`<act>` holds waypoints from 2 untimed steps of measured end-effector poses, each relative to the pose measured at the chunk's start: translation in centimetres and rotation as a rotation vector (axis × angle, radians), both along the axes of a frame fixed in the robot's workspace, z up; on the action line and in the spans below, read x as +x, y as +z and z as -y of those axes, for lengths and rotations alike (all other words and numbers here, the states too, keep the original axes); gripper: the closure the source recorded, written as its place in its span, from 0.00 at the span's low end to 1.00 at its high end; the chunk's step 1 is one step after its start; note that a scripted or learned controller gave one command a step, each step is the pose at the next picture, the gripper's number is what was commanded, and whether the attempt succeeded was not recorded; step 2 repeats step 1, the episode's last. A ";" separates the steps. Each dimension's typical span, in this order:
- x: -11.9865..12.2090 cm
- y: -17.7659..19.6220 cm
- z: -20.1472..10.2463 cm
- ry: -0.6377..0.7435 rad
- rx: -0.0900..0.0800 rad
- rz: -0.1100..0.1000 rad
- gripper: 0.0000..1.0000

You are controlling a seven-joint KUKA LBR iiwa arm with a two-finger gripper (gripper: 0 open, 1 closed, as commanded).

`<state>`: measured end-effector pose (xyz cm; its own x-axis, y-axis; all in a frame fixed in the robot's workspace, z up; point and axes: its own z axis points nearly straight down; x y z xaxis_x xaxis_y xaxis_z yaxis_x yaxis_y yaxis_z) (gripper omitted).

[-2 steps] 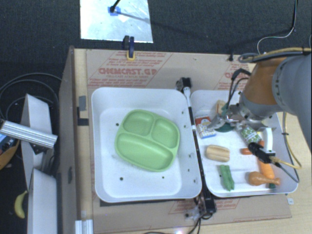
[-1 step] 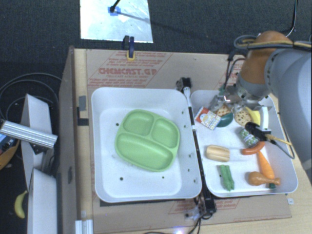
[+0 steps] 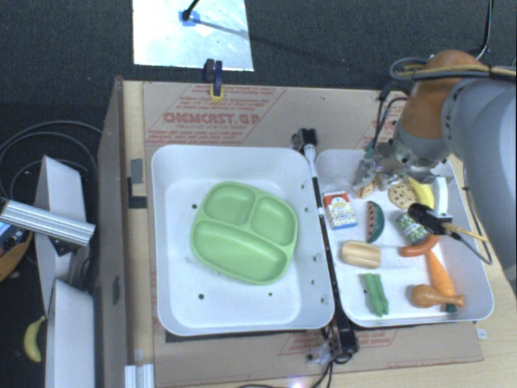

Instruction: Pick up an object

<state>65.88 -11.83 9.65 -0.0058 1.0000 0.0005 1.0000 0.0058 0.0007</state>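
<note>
My gripper [image 3: 372,173] hangs low over the back left part of the right bin [image 3: 472,297], just left of a brown cookie [image 3: 400,194] and a yellow banana [image 3: 422,191]. Several toy foods lie in that bin: a small red and white carton [image 3: 340,210], a watermelon slice [image 3: 373,221], a bread roll [image 3: 361,254], a green bean pod [image 3: 374,292], a carrot [image 3: 440,272], a drumstick [image 3: 432,297], a red sausage [image 3: 418,249] and a green can [image 3: 414,227]. I see nothing held in the gripper.
The left bin [image 3: 174,297] holds a green divided plate [image 3: 245,231]. A black clamp strip [image 3: 319,217] runs between the bins. The grey arm [image 3: 477,128] covers the right bin's back right corner. Cables and a metal bracket [image 3: 48,221] lie off the bench to the left.
</note>
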 end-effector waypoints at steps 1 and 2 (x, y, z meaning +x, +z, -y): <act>-1.5 9.5 -6.6 0.005 0.002 0.010 1.00; -1.5 9.5 -6.6 0.005 0.002 0.010 1.00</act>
